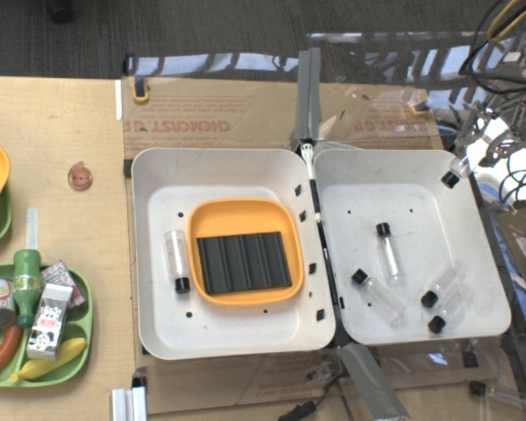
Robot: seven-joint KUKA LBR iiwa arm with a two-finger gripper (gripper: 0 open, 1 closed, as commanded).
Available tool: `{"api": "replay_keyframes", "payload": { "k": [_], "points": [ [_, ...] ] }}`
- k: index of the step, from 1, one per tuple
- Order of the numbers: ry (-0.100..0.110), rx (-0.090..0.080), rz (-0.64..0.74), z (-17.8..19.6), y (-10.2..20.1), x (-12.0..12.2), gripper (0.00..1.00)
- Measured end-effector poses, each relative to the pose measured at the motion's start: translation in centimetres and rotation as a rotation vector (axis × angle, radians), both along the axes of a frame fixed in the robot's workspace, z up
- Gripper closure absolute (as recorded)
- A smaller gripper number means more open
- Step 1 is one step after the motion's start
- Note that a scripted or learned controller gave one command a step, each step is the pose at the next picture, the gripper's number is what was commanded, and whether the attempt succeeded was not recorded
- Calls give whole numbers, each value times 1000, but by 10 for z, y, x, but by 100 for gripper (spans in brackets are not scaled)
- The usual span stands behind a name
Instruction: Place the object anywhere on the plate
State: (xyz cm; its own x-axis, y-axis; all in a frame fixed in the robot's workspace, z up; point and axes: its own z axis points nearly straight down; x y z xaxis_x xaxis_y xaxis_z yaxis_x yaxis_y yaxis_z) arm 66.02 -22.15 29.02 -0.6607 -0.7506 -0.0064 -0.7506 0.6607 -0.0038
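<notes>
**A:** Where's the arm?

**B:** The arm point(478, 152) hangs over the far R corner of the right bin point(403, 191), clear of everything inside. As for the jaws, I can't tell from here whether they're apart or closed, or if they've got hold of anything.

**A:** And the thing it's meant to place?

**B:** Prob. a vial, clear w/ a black cap. One vial point(174, 257) lies on its side in the left bin point(158, 182), just beside the plate's L rim, cap toward the near edge. It's close, but not on the plate. Three or four loose vials point(387, 251) are scattered in the right bin too, all lying flat.

**A:** Is the plate free?

**B:** Not much of it. The plate point(245, 216) sits flat mid-bin, which I'd guess is so a drop from above lands easily. A ribbed black slab point(245, 262) already covers most of its floor, though, leaving only a strip of yellow round the edge.

**A:** Is that a problem?

**B:** Could be. Anything round will likely roll off a raised rim. My guess is the ribs would cradle a vial better, so dropping it onto the slab looks safer. The bin walls keep strays from reaching the worktop.
</notes>
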Motion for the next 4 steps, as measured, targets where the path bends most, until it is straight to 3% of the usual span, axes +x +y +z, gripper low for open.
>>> {"api": "replay_keyframes", "payload": {
  "k": [2,3,4],
  "points": [
    [0,-1,466,46,0,-1,100],
    [0,-2,721,119,0,0,100],
    [1,-2,965,151,0,0,100]
  ]
}}
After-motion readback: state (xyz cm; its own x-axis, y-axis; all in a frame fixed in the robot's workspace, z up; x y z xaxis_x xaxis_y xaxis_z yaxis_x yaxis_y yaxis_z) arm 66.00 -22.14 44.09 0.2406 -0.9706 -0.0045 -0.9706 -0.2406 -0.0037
